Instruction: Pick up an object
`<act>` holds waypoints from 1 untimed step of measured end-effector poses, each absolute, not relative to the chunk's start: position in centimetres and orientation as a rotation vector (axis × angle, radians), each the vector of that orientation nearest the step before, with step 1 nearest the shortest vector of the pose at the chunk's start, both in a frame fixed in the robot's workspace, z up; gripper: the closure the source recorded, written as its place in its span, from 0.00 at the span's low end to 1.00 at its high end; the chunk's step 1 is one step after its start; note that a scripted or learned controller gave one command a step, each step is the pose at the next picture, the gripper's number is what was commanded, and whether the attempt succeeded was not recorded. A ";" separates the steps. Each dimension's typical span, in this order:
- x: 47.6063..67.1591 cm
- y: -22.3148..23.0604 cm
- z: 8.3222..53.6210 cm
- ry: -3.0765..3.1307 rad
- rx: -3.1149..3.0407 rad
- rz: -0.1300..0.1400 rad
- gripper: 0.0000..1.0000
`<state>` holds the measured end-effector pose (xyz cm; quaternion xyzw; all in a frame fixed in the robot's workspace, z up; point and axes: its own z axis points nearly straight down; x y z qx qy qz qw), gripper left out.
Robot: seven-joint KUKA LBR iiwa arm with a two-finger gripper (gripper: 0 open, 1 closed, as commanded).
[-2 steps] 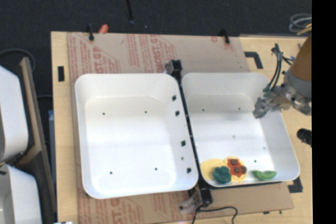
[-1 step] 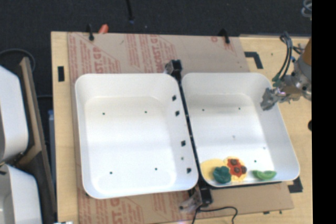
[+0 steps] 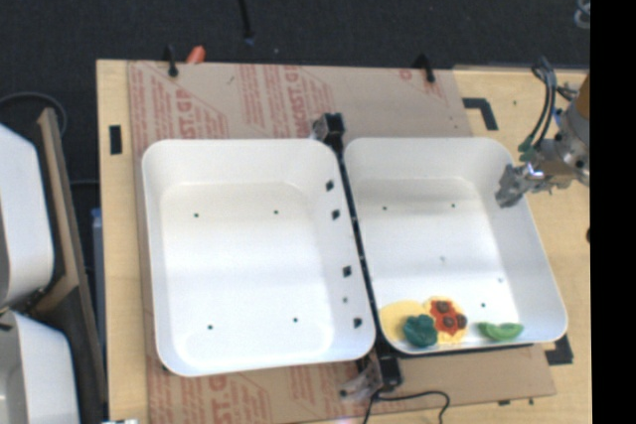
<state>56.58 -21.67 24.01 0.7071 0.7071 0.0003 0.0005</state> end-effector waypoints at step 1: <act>56.4 -15.7 24.7 2.226 2.216 0.003 1.00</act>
